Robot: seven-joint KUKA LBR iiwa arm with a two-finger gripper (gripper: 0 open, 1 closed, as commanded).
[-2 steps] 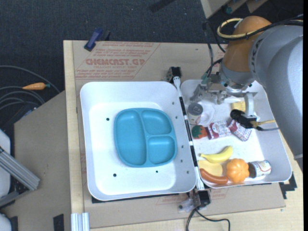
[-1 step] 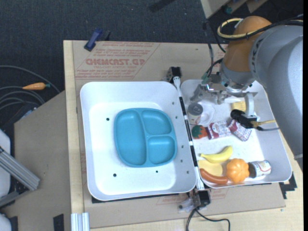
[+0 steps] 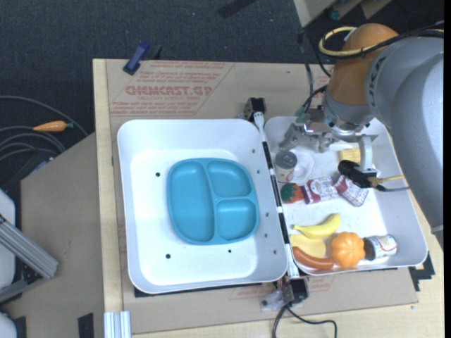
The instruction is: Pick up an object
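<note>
Banana (image 3: 318,227), yellow, lies in R white bin (image 3: 403,213), near-side half, curved ends up. Just below it: orange round fruit (image 3: 347,250), touching a red sausage-like piece (image 3: 312,260) on its L and a small red-label bottle (image 3: 381,245) on its R. Mid bin: red/green strawberry-like item (image 3: 289,192) by the L wall, then red-white packet (image 3: 320,189) and dark red packet (image 3: 351,189) side by side. Clear cup w/ grey top (image 3: 286,164) sits nearer the far L corner.

Gripper (image 3: 313,136) over far end of R bin, just above/beside the cup; nothing seen held. Jaw state: can't tell, view too cluttered.

L white bin (image 3: 141,162): blue 3-compartment plate (image 3: 211,199) only, approx centred, flat.

Both bins on brown printed board (image 3: 176,90). Off the board: blue item (image 3: 137,58) on dark floor.
</note>
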